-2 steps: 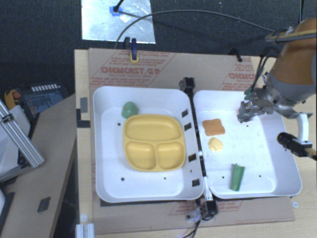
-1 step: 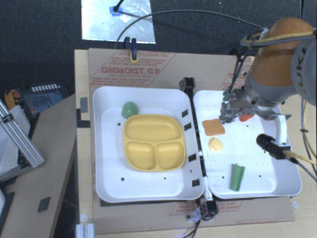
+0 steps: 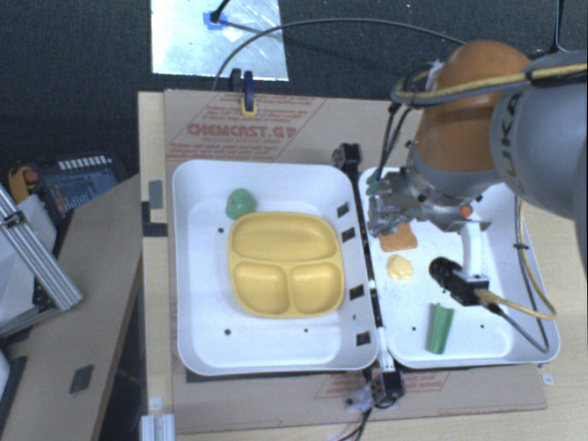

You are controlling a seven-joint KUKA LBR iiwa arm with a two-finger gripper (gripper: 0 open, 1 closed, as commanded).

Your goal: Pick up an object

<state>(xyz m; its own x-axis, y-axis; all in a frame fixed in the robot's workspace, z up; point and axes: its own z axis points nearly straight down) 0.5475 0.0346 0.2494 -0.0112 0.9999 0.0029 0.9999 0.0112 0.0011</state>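
My gripper (image 3: 386, 217) hangs low over the upper left part of the right bin (image 3: 496, 343), under the grey and orange arm. An orange-brown flat piece (image 3: 401, 239) lies just below it, partly covered by the gripper. A small pale yellow lump (image 3: 400, 266) sits a little further toward the front. A green stick (image 3: 440, 328) lies near the front of the right bin. In the left bin (image 3: 197, 338) a yellow divided plate (image 3: 285, 263) fills the middle, with a small green lump (image 3: 241, 203) at its upper left corner.
The divider (image 3: 361, 246) between the two bins runs just left of the gripper. A cardboard sheet (image 3: 257, 122) lies under the bins. A metal plate (image 3: 219, 26) sits at the back, and electronics (image 3: 73, 177) stand at the left.
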